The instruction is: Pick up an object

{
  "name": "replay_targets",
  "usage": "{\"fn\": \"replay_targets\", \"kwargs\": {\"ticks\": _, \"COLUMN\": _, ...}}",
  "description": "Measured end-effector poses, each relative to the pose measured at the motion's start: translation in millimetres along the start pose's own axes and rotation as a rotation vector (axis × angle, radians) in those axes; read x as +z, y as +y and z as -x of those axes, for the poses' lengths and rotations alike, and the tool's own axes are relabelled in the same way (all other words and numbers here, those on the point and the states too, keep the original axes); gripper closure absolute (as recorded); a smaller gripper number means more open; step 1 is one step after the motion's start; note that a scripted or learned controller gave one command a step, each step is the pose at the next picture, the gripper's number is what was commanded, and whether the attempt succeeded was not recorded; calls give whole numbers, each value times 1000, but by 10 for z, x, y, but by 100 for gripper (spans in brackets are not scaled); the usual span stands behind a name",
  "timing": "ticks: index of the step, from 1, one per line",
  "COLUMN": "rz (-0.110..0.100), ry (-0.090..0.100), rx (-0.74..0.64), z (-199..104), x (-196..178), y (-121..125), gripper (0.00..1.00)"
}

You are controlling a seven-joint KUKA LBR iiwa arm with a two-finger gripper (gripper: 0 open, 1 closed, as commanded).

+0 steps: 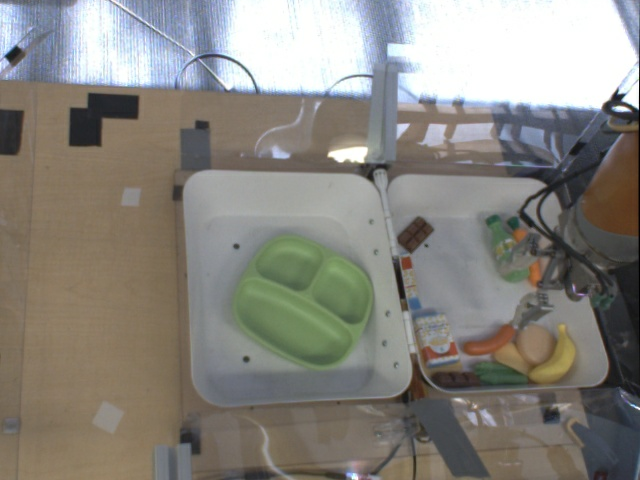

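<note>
From the camera view above the counter (90, 298), I judge the pick as not yet made: nothing sits between the fingers of the end effector (535, 308), and every item I can see lies on a bin floor. The whole grasp and lift are left to do.

The right bin (455, 203) carries the candidates. A toy banana (558, 356) lies at the near right corner, touching a pale round item (535, 345) I take for a toy egg or potato. Just left of that lie an orange sausage-like piece (488, 342), a green pod-like vegetable (500, 373) and a dark bar (455, 378) along the near wall. A small carton (436, 338) stands near the divider, a brown chocolate piece (415, 233) lies further back, and a green bottle (505, 248) rests toward the far right. The left bin (200, 368) holds a green divided plate (303, 299), tilted across its floor.

The arm (610, 203) reaches in from the right, its orange band above the wrist, cables looping beside it. The end effector points down over the right bin, its metal tips low and just above the pale round item and the sausage piece. The tips are too small and glinting for me to tell whether they are spread or pressed together.

My judgement is that the nearest target is the cluster at the near right corner, where crowding could spoil a clean grip.
</note>
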State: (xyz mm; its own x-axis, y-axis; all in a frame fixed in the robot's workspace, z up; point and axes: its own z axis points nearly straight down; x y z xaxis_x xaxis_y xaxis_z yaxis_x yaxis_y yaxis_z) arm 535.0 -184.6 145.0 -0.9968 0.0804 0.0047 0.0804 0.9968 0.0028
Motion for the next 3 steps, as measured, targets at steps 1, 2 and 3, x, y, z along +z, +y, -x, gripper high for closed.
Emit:
{"fn": "replay_targets", "kwargs": {"ticks": 1, "rz": -3, "ry": -19, "rx": 105, "z": 461, "x": 551, "y": 180, "gripper": 0}}
{"fn": "replay_targets", "kwargs": {"ticks": 2, "rz": -4, "ry": -20, "rx": 42, "z": 6, "x": 544, "y": 268, "gripper": 0}}
{"fn": "replay_targets", "kwargs": {"ticks": 3, "rz": -3, "ry": -26, "rx": 139, "z": -200, "x": 543, "y": 213, "gripper": 0}}
